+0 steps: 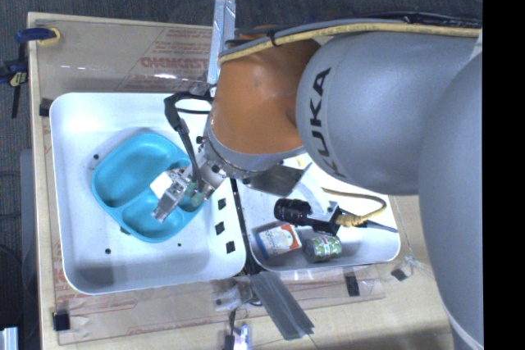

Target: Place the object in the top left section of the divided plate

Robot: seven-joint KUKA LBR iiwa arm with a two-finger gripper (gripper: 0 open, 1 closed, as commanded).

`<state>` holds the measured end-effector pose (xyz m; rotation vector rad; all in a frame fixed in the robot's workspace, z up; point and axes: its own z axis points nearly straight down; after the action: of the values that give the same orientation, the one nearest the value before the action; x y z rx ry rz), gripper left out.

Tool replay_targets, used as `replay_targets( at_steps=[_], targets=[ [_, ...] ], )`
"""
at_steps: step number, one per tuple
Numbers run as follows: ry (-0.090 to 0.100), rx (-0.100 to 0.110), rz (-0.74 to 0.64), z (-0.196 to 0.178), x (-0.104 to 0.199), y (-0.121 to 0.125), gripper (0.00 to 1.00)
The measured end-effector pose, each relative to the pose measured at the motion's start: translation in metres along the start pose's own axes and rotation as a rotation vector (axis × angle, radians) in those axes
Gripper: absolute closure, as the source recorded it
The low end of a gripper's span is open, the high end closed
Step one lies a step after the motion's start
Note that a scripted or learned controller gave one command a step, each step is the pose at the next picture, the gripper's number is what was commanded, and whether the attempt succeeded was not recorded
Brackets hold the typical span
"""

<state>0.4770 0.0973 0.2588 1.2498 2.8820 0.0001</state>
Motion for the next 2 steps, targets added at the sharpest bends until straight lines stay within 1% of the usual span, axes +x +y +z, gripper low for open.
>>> replay_targets(
  at_steps=[1, 2],
  targets=[
    [-0.001, -0.001, -0.021, -0.045, -0.109, -0.099, 0.00],
    [0.002, 0.002, -0.068, 0.105, -0.148, -0.139, 0.00]
  ],
)
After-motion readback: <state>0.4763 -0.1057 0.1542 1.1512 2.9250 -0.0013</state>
